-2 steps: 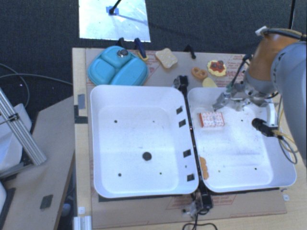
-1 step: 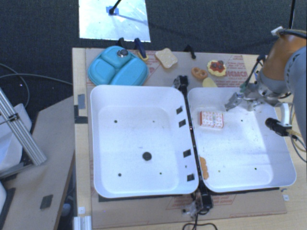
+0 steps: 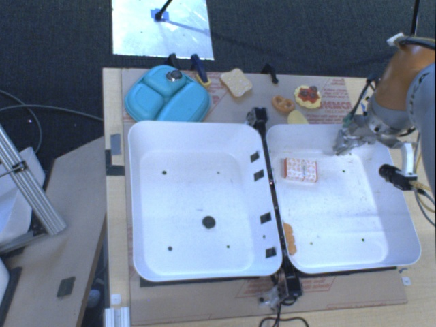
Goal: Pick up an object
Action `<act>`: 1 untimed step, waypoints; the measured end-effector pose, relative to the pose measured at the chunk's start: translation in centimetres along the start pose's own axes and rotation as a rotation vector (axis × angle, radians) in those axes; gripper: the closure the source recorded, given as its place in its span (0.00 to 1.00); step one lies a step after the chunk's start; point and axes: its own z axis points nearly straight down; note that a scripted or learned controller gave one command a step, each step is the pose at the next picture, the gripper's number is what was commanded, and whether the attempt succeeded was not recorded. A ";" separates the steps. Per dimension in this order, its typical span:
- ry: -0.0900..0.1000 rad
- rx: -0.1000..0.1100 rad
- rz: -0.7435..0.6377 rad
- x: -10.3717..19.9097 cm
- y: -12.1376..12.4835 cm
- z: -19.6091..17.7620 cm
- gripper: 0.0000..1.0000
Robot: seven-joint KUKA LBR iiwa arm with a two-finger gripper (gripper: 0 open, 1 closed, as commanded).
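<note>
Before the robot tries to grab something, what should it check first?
1. Something to pick in the right bin: ok, a red-and-white block lies there.
2. Block free of neighbours: ok, nothing touches it.
3. Gripper over the block: not ok, it is off to the block's right, near the bin's far edge.
4. Gripper carrying nothing: cannot tell.
5. Left bin contents: ok, a small dark disc.

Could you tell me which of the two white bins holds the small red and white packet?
The right bin, the one the gripper hangs over; the packet lies in its upper left part.
</note>
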 end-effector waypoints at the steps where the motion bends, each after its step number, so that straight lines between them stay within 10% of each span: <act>1: 0.007 0.009 -0.003 6.2 -0.2 0.8 1.00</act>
